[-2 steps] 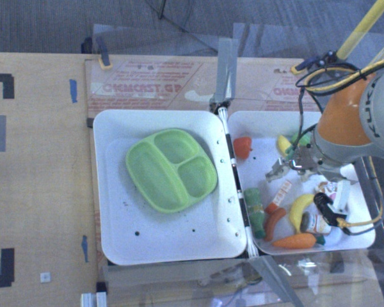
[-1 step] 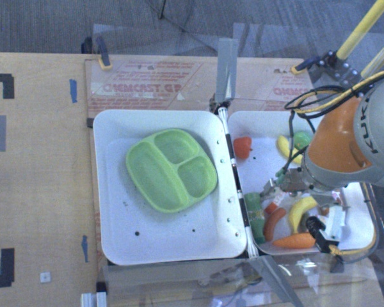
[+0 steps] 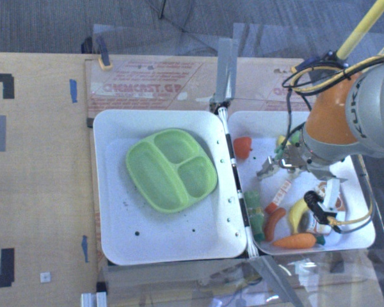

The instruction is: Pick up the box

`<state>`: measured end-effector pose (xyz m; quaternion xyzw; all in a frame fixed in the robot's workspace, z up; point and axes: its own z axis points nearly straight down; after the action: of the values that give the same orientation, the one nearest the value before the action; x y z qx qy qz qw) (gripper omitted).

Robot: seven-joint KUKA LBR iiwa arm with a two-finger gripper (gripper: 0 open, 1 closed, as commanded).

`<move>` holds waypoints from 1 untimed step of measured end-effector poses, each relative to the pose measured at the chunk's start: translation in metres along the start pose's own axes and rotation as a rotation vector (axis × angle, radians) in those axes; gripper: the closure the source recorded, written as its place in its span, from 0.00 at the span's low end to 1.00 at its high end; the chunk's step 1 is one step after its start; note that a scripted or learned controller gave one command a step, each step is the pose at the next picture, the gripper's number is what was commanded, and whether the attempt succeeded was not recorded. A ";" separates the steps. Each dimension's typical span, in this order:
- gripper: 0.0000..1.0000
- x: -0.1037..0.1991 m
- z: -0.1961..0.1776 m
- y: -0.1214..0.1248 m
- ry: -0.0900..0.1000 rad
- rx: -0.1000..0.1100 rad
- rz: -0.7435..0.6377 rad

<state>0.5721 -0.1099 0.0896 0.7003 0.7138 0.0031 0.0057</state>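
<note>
A pale wooden bench (image 3: 38, 190) stands over a grey carpeted floor and bears two shallow white plastic bins side by side. The left bin (image 3: 115, 235) holds a light green divided plate (image 3: 171, 169). The right bin (image 3: 365, 232) is crowded with toy food: a small red-orange tomato-like piece (image 3: 242, 147), a yellow banana (image 3: 297, 213), an orange carrot (image 3: 296, 240) and a red sausage shape (image 3: 274, 222). Among them, near the bin's middle, lies the small slim white-and-red cardboard box (image 3: 281, 191), flat and slanted. The grey arm's two-finger gripper (image 3: 273, 166) hangs just above the box's upper end; whether its fingers are apart or together cannot be told. The box looks light and stiff but crushable, with smooth sides; pinching across its narrow width at mid-length seems best.
</note>
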 end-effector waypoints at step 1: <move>0.00 -0.022 -0.001 -0.047 0.002 0.002 -0.003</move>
<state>0.5251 -0.1325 0.0896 0.6992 0.7149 0.0030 0.0045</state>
